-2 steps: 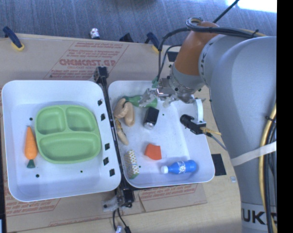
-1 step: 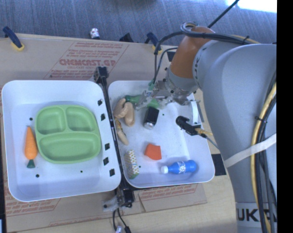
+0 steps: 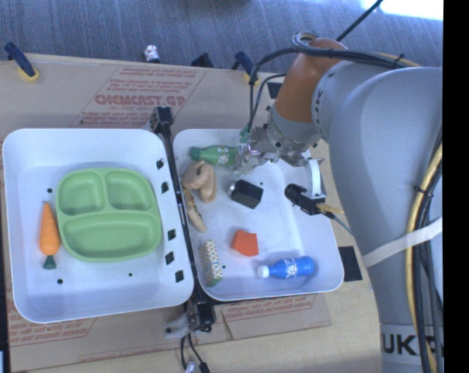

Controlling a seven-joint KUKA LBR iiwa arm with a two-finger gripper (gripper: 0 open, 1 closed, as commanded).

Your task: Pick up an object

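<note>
Arm (image 3: 374, 130) reaches into the right bin (image 3: 328, 274), gripper (image 3: 254, 152) low beside a green bottle (image 3: 213, 155) at the far wall; finger state cannot be told. Below lie black block (image 3: 245, 193), orange wedge (image 3: 245, 243).

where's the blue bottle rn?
The blue plastic bottle with a white cap lies on its side in the right white bin, near its front right corner, just right of the orange wedge-shaped block.
</note>
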